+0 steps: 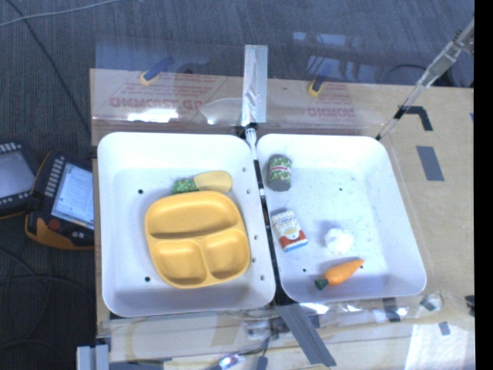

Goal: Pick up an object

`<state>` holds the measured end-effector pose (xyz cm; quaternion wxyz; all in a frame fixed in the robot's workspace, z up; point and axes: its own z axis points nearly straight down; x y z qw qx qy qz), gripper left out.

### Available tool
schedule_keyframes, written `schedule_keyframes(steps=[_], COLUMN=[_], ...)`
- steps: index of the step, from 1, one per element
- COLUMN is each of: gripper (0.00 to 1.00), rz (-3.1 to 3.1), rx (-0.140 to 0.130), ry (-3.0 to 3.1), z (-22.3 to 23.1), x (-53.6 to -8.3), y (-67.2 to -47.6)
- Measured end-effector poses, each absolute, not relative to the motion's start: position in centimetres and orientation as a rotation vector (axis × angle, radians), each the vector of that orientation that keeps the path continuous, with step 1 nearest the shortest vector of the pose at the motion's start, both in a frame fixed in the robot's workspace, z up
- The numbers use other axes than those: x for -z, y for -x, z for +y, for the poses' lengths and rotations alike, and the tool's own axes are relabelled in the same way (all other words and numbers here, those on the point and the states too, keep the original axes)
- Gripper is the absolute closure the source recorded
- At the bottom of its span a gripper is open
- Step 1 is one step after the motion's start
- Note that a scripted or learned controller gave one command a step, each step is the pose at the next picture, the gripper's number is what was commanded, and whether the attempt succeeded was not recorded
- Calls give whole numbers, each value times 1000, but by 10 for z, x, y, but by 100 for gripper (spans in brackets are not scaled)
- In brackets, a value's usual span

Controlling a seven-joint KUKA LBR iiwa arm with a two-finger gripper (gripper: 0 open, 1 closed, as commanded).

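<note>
Camera view, looking down at a slant. Gripper state: cannot tell from this frame.

Counter (443, 230): tan surface carrying two shallow white bins side by side, their inner rims touching along the middle.

Right bin (385, 168), four loose objects, one of each:
- one small can (279, 173) with a greenish label, near the back-left corner, just beside the dividing rim.
- one small red-and-white carton (288, 230), in front of the can, also close to the dividing rim.
- one small white lump (337, 240), right of the carton and apart from it; too blurred to identify.
- one toy carrot (340, 271), orange with a green top, lying tilted near the front wall, green end toward the left.

Left bin (123, 160), two objects:
- one yellow divided plate (199, 237) with three compartments, lying flat in the middle.
- one yellow-and-green toy vegetable (204, 182), touching the plate's back edge.

All six candidate objects rest on the bin floors.

Outside the bins: one handheld pendant (65, 203) with a lit screen on the dark floor at left; one thin metal rod (435, 72) slanting at upper right.
</note>
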<state>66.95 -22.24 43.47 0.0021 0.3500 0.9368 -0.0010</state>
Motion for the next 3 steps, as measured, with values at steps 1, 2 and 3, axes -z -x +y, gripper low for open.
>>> schedule_keyframes(steps=[1,2,3], gripper=[100,100,100], rz=[3078,3096,3088], rx=[2,1,1], ry=[-606,-521,-553], z=[-223,-182,-223], x=[-435,-341,-342], y=[-655,-660,-600])
